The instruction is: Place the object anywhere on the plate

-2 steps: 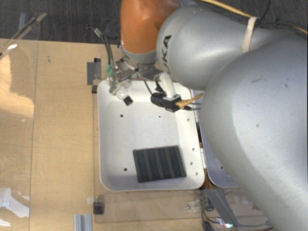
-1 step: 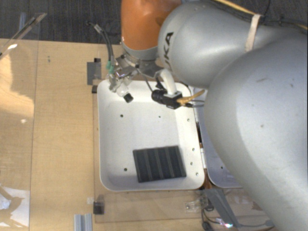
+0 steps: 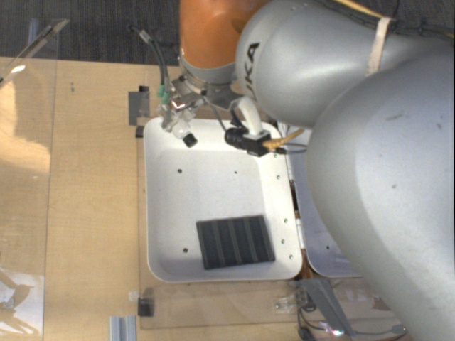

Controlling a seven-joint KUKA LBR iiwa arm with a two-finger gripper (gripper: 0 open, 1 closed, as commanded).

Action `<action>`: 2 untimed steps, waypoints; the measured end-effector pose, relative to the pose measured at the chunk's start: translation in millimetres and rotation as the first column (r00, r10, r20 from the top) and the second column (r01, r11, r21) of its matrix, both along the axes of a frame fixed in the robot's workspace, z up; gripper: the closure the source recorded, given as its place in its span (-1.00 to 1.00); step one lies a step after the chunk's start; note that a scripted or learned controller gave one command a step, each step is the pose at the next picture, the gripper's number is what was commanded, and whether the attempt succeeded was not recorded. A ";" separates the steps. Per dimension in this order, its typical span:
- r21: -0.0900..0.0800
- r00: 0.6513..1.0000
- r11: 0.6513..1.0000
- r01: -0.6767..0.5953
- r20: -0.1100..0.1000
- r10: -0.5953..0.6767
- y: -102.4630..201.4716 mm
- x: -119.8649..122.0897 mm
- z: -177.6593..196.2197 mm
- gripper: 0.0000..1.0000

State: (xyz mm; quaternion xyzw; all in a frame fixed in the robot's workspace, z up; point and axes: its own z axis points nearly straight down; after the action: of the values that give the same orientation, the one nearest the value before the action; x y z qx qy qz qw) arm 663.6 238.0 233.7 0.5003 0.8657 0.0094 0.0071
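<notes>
Firstly, we located the black ribbed slab [image 3: 234, 242], a flat dark rectangle with parallel grooves. It lay on the floor of the left bin [image 3: 170, 212]. It sat close to that bin's near edge and nearer its right wall than its left, turned slightly out of square with the walls. Nothing touched it, and white floor was visible around all four of its sides.

The gripper [image 3: 179, 123] was over the far left corner of the same bin, well apart from the slab. We could not tell whether the gripper was released or clenched, as its tip was small and cluttered at that corner. We saw nothing held in it.

Above the gripper we noted the orange band [image 3: 206, 20], and the grey arm [image 3: 370, 119] extended from it across the right side of the view. A black cable fitting [image 3: 249, 142] hung just beside the wrist, over the bin's far edge.

The arm covered most of the right bin [image 3: 323, 261]. Both bins rested on the pale wooden bench [image 3: 78, 190]. A small black block [image 3: 146, 307] stood on the bench just beyond the left bin's near left corner.
</notes>
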 end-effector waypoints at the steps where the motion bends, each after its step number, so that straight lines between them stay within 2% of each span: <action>1: 0.002 1.000 1.000 -0.002 0.006 0.002 0.7 1.3 12.2 1.00; 2: 0.005 1.000 1.000 -0.005 0.013 0.005 1.5 2.6 24.5 1.00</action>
State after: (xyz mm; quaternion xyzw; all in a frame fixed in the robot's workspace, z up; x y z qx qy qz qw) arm 666.2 239.5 258.2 0.4981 0.8669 0.0147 0.0115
